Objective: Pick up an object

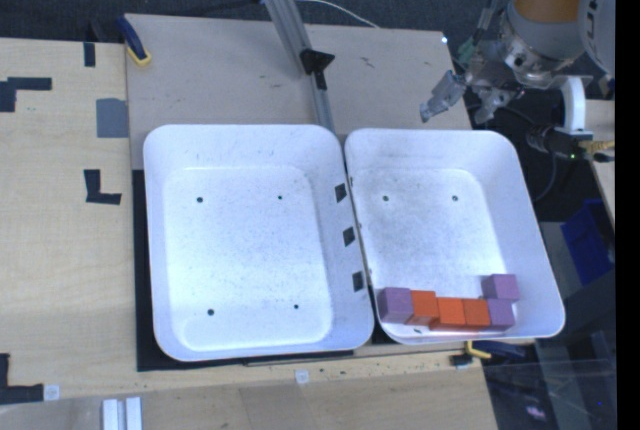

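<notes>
Purple and orange blocks lie in a row along the near wall of the right bin (530, 218): a purple block (396, 302) at the left, orange blocks (452, 310) in the middle, and purple blocks (500, 299) stacked at the right end. My gripper (447, 97) hangs high above the bench, just beyond the right bin's far right corner, well away from the blocks. Nothing shows between its fingers.
The left bin (160, 218) stands beside the right one, with black clips along the shared rim. A slanted metal pole (283, 8) rises behind the bins. Blue-and-yellow clamps sit at the bench's far left and near front edge.
</notes>
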`<move>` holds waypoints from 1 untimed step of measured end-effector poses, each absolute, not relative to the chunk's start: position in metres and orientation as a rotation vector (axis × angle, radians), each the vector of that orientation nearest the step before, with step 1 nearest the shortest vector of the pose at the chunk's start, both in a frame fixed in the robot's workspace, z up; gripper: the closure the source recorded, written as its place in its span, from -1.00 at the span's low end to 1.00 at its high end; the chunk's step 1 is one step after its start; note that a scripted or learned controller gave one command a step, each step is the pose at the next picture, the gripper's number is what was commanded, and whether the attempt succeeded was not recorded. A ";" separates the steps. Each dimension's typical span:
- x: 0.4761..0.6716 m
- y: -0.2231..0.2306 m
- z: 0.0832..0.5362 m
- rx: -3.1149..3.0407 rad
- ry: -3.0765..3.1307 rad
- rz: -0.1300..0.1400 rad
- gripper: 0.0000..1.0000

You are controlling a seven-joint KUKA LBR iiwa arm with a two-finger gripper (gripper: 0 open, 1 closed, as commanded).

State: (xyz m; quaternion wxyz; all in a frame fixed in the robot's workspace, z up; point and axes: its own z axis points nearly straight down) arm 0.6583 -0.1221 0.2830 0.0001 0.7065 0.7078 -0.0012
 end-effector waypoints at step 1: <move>0.672 -0.084 0.285 2.217 2.226 0.000 -1.00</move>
